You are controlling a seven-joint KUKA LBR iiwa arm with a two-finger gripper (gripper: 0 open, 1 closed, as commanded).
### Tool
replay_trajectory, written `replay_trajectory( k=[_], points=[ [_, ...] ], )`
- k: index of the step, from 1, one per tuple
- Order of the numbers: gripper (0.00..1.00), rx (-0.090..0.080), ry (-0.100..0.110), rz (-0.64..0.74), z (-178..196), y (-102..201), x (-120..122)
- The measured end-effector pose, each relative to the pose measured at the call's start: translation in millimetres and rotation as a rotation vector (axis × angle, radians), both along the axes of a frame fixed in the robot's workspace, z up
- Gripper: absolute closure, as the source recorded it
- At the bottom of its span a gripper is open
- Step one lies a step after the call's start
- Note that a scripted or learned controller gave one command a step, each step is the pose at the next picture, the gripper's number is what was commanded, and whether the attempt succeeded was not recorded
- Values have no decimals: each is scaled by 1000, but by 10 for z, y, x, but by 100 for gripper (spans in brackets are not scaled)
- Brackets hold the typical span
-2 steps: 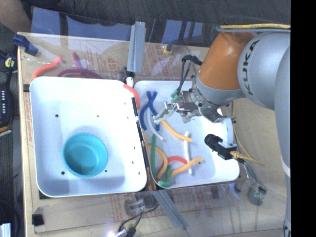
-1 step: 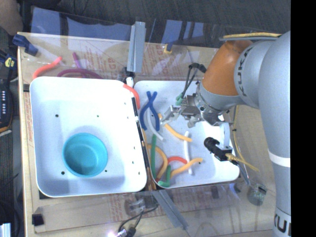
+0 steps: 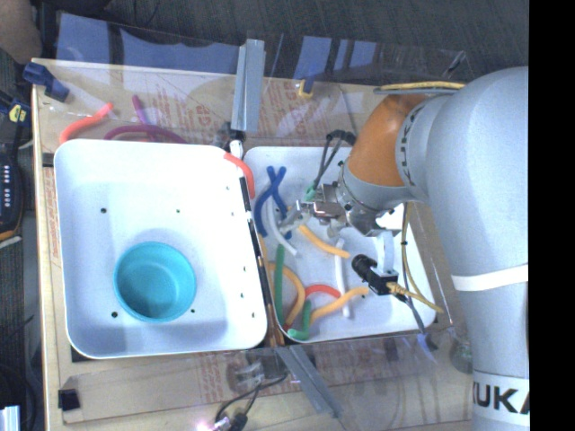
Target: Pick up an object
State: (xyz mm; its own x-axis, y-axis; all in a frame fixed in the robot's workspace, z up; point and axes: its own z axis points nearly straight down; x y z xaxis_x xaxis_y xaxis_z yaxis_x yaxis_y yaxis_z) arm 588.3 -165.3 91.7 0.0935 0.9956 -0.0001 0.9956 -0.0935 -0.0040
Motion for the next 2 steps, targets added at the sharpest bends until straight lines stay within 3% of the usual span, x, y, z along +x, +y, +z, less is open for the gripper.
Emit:
replay_trajectory(
  k=[1, 2],
  points=[
    [100, 3, 3, 3, 103, 8, 3],
    [100, 0, -5, 286, 1260, -236, 527]
  ],
)
